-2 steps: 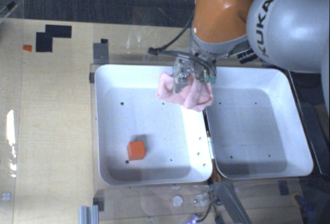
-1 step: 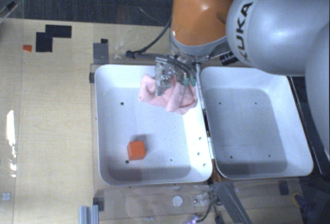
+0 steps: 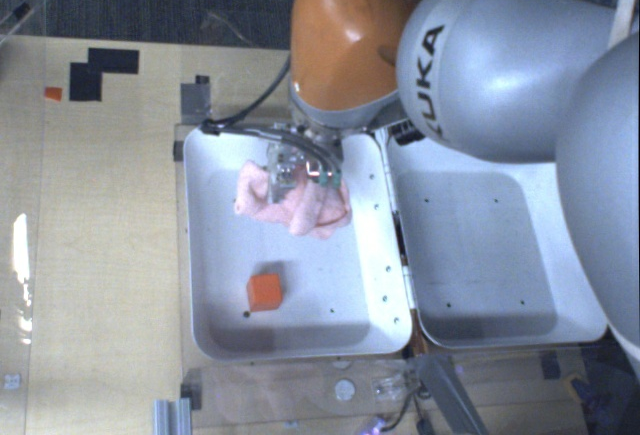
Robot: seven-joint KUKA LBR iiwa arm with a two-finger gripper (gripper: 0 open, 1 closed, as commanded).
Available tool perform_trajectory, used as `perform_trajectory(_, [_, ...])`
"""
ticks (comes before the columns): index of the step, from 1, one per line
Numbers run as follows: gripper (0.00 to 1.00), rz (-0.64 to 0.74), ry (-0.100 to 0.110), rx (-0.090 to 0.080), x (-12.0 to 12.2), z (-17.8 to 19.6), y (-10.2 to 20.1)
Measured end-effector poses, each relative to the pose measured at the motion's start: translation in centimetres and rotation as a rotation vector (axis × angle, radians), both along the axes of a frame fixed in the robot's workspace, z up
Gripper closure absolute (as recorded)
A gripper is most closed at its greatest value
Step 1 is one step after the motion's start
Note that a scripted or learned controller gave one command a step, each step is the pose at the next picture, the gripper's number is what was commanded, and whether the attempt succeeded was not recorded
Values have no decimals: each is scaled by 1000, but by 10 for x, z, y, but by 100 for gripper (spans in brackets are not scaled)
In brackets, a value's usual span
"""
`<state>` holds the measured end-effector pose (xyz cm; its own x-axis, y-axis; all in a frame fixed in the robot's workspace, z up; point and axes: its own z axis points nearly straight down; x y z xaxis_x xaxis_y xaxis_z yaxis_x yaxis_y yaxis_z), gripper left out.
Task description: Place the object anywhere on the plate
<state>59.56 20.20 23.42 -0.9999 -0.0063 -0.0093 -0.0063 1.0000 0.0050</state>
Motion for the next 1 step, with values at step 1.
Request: perform_trajectory(1, [0,0,-1,0,0,0,0])
